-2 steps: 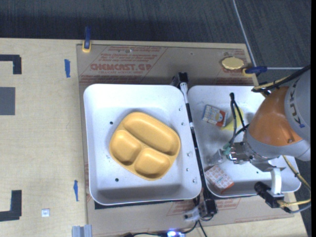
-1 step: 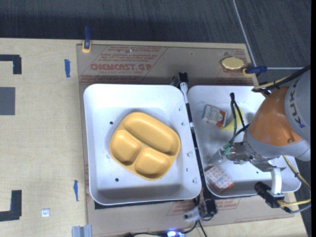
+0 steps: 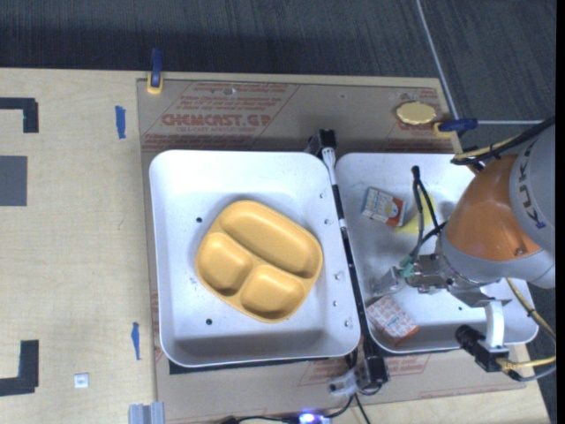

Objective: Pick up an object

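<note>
A wooden bench [image 3: 71, 263] carries two white bins. In the right bin [image 3: 380, 173] the claw [image 3: 397, 276] hangs low; open or closed, I cannot tell. Just below lies a packet [image 3: 391, 316]: descend squarely over it, clear of the wall.

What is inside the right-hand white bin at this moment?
The right-hand white bin holds a small white-and-orange carton, a yellow object beside it, and a red-patterned packet. The grey-and-orange arm covers the bin's right part, hiding whatever lies beneath.

bins [image 3: 177, 184]: 2 | yellow tray [image 3: 258, 259]: 1 | small packets [image 3: 382, 207]: 2
</note>
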Controlling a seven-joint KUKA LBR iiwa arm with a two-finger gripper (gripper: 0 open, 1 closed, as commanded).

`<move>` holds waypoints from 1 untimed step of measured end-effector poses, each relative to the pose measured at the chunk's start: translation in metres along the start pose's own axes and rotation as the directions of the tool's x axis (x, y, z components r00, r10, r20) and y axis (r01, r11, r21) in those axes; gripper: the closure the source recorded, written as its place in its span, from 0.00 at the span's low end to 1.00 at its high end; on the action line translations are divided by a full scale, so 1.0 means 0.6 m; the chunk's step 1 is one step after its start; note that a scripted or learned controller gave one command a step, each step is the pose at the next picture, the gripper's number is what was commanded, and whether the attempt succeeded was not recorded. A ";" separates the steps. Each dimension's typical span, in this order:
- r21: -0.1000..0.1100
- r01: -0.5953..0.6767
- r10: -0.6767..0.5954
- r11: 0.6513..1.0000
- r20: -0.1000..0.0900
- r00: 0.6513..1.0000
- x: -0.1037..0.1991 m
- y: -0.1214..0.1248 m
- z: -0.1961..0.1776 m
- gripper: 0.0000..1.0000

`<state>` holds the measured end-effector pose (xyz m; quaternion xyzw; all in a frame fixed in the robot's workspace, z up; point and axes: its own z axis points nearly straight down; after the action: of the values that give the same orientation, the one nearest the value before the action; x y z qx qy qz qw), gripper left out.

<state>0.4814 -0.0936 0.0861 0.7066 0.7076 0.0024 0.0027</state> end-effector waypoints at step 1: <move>0.001 0.000 0.000 1.000 -0.001 1.000 -0.015 -0.001 0.000 0.00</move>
<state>0.4811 -0.1025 0.0860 0.7065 0.7077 0.0024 0.0021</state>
